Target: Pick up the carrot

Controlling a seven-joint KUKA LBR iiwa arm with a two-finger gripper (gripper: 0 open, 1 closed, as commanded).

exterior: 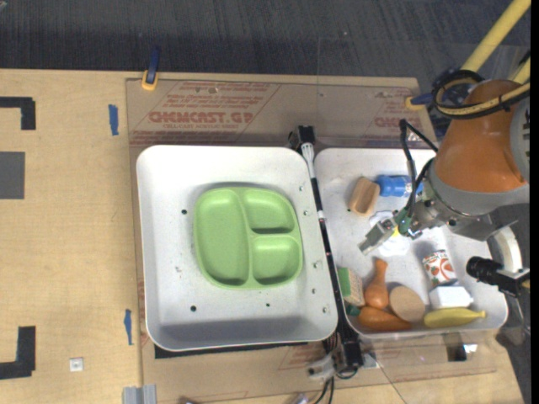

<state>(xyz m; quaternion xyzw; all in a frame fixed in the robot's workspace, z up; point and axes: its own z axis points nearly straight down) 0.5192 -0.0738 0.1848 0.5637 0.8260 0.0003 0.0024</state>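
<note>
The carrot (381,316) lies at the near edge of the right bin (337,179), an orange body stretched along the bin's front wall with other items crowded against it. It has not been picked up: nothing touches it and it rests on the bin floor. The gripper (377,236) hangs over the middle of the same bin, on the far side of the carrot from the front wall and clearly apart from it, with bare white floor beneath it. Whether the pincer stands apart or together cannot be told, as its tip reads as a single grey and yellow shape at this angle; no object is seen in it. In my judgement the task is at its approach stage, with the descent, the closing and the lift all left to do. The arm (476,154) enters from the right and covers the far right corner of the bin, so what lies under it is hidden. An orange pear-shaped piece (379,286) stands just beside the carrot, and a tan oval item (408,303) overlaps its right end, so the carrot's full outline is hard to trace. A banana (455,316), a small white box (450,297) and a red-and-white can (438,268) sit near the right wall. The left bin (160,225) holds a green divided plate (215,234).
</note>
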